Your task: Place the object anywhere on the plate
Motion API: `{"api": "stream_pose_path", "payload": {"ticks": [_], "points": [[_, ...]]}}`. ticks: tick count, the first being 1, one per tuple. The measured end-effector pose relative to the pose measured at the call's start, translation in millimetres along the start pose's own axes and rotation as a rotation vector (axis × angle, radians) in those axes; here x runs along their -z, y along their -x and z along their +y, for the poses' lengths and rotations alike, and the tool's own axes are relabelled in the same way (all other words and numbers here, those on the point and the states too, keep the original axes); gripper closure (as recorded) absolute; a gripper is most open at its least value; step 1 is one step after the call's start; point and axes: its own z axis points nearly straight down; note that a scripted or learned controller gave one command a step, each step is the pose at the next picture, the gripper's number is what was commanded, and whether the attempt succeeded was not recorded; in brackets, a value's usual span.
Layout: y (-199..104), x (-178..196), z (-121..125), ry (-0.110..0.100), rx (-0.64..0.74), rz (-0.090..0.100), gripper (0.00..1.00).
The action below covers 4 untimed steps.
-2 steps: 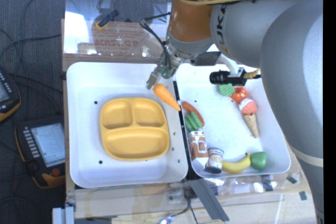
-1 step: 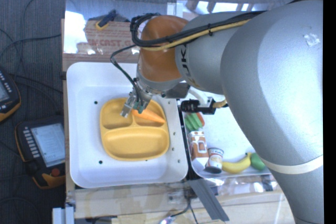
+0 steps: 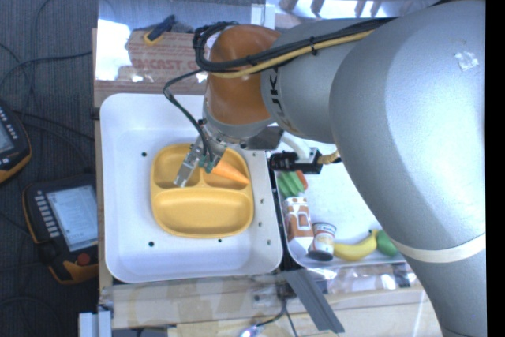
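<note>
The pincer [image 3: 192, 166] is seen lowered over the yellow plate [image 3: 201, 209], its fingers [image 3: 183, 172] slightly parted and reaching into the plate's upper left compartment; nothing is seen clamped between them. One orange carrot-like object [image 3: 229, 170] is lying in the upper right compartment, just beside the pincer. The one plate is set in the left bin [image 3: 126, 193]. In the right bin [image 3: 347, 185], a banana [image 3: 355, 248], a small can [image 3: 323, 239], a carton [image 3: 297, 219] and two green items [image 3: 293, 181] are gathered. Two bins are counted on the desk [image 3: 170, 51].
</note>
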Motion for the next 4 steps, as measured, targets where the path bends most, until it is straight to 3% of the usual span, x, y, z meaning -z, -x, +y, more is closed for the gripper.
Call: {"api": "stream_pose_path", "payload": {"ticks": [1, 2, 3, 4], "points": [[-5, 130, 55, -0.022, -0.083, 0.008, 0.00], [-4, 139, 55, -0.024, -0.082, 0.005, 1.00], [-70, 178, 28, -0.021, 0.143, 0.011, 1.00], [-70, 177, 28, -0.021, 0.142, 0.011, 0.00]]}}
